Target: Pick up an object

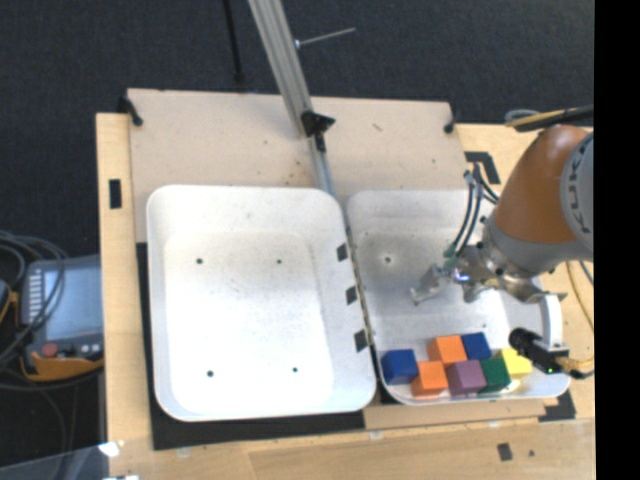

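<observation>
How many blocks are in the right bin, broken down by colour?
Blue block: 2, the other
Orange block: 2, the other
Purple block: 1
Green block: 1
Yellow block: 1
Total: 7

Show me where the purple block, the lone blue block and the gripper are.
purple block [466, 375]: camera view, on its top face.
lone blue block [399, 365]: camera view, on its top face.
gripper [432, 286]: camera view, at its tip above the right bin's floor.
</observation>
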{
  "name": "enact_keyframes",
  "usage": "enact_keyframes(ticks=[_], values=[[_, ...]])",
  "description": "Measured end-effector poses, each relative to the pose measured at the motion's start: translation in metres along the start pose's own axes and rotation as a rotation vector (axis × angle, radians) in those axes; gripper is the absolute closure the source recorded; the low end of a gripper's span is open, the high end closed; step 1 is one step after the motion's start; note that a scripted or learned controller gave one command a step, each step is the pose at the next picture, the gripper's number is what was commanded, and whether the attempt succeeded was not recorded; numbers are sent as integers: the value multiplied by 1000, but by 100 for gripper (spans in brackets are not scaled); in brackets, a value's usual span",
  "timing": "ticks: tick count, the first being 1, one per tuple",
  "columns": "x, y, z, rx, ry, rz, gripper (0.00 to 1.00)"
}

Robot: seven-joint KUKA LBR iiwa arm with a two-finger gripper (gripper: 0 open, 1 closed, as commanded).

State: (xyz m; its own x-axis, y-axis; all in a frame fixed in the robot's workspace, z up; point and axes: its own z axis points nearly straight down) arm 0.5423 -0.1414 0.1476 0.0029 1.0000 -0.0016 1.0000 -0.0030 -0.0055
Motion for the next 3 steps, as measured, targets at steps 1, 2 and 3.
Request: enact_keyframes(ticks=[1, 2, 3], values=[[-2, 1, 51, -7, -2, 0, 0], [-2, 3, 37, -13, 1, 8, 100], [-12, 4, -23, -13, 0, 8, 100]])
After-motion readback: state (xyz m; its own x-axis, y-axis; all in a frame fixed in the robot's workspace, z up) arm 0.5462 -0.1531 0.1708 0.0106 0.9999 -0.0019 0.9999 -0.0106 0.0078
